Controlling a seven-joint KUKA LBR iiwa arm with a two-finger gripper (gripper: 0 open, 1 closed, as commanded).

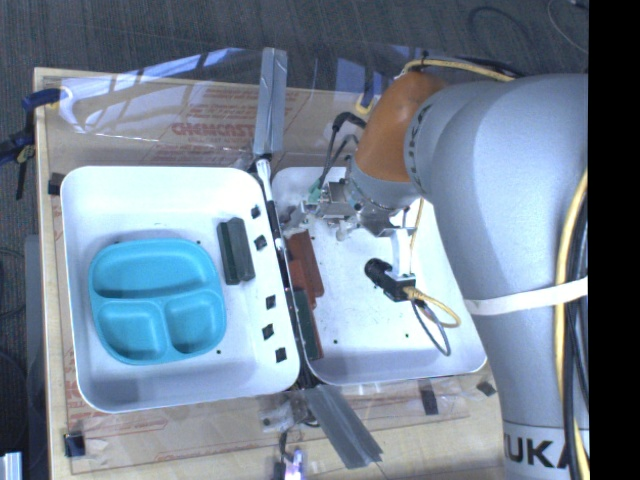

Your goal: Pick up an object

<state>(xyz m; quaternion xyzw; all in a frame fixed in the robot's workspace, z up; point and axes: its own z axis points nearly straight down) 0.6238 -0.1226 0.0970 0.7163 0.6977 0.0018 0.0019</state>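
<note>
Camera view looks down on two white bins side by side on the surface. The tool (330, 211) sits low at the upper left corner of the right bin (440, 363), under the arm's orange band; whether it is wide or narrow I cannot tell, since the wrist covers much of it.

The likeliest target, to my eye, is the brown block (305, 265) — it lies in the right bin against the left wall, just below and slightly left of the tool, its long axis running along that wall from upper left to lower right. A grasp would probably need to close across the short width, with little room on the wall side.

The left bin (85, 383) holds a blue divided tray (155, 301) and a dark bar (235, 251), both farther away.
</note>
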